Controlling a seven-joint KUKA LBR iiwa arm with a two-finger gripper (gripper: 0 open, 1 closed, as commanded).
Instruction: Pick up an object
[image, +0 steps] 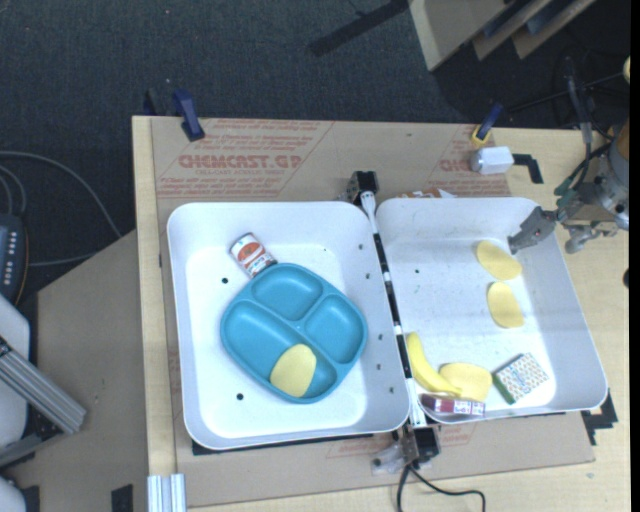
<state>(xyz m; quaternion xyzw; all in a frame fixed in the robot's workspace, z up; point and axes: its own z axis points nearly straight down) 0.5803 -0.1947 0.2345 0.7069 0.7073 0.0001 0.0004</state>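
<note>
One gripper (540, 228) hung over the right bin's (585, 345) far right rim, near a yellow chip (497, 260); its finger spread could not be told. The blue tray (290, 330) lay in the left bin (190, 300).

We look down from one fixed camera set high above the bench (300, 150), tilted so the far edge sits at the top of the frame and the near edge at the bottom. The view stands far enough back to take in both white bins whole: the left bin (190, 300) fills the middle-left and the right bin (570, 310) the middle-right, touching along a seam near the centre. Dark floor (250, 50) shows beyond the bench at the top and left. The arm (600, 200) enters from the right edge, at the level of the right bin's far corner.
</note>
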